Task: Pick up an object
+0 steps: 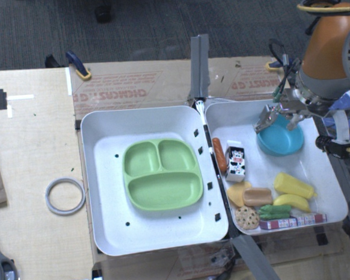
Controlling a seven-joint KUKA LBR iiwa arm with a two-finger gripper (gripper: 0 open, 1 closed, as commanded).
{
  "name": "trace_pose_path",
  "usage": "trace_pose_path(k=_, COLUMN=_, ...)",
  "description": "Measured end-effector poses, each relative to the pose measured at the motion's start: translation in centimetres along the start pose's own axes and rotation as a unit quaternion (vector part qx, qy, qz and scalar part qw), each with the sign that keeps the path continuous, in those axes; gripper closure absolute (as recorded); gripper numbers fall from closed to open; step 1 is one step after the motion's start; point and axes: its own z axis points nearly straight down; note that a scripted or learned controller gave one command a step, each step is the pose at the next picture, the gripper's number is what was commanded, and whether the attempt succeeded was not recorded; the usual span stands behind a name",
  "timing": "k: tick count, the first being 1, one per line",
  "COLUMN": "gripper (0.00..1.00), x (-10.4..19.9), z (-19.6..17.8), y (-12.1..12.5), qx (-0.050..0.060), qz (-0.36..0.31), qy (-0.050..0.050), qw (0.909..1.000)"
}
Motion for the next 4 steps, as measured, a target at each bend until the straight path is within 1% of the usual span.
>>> trace_pose_path(k=1, gripper=0.0, x=-3.7, z=1.3, y=1.5, qx=-0.001, qz=-0.054, qy=-0.001, qw=0.9985)
trace_pose_path(k=2, gripper=0.0, x=-6.6, z=1.7, y=5.4, qx=-0.002, qz=-0.2, qy=-0.001, qw=0.9799)
trace_pose_path(k=3, gripper=0.0, x=-3.1, z=4.4, y=5.4, qx=-0.001, qz=-0.177, qy=0.0, qw=0.9842)
trace_pose_path(k=4, gripper=0.0, x=-2.6, z=10.6, y=5.4, qx=-0.002, qz=-0.198, qy=-0.001, qw=0.9802)
